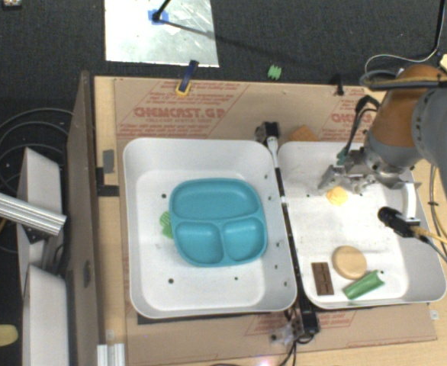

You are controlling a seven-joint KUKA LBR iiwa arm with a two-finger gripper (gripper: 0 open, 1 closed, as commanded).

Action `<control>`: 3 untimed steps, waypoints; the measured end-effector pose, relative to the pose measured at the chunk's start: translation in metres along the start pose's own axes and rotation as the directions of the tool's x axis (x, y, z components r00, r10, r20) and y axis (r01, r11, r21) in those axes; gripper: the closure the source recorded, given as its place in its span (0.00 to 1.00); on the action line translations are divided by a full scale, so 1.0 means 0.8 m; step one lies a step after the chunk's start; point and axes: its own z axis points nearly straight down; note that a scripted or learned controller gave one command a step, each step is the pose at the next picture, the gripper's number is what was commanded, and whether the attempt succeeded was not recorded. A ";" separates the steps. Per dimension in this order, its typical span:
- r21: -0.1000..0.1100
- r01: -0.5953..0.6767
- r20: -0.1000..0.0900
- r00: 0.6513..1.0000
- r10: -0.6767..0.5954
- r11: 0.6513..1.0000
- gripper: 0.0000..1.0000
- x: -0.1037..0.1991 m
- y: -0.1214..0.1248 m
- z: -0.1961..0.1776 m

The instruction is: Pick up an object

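One small yellow object [336, 197] lies in the right bin [429, 280], just beside the claw [347, 175] at its seven o'clock. Claw grip state: cannot tell. No long axis evident.

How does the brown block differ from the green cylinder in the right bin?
The brown block is flat, rectangular and dark; the green cylinder is rounded and bright. The block lies lengthwise toward the bin's near edge, while the cylinder lies at a slant. Both rest near the right bin's front edge, beside the tan disc.
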 end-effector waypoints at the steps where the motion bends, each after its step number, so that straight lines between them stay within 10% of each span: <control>1: -0.014 0.003 0.002 1.000 -0.003 1.000 1.00 0.002 0.006 -0.024; 2: -0.021 -0.002 0.008 1.000 0.002 1.000 1.00 -0.079 -0.009 -0.161; 3: -0.012 0.003 0.003 1.000 -0.003 1.000 0.00 -0.073 -0.009 -0.152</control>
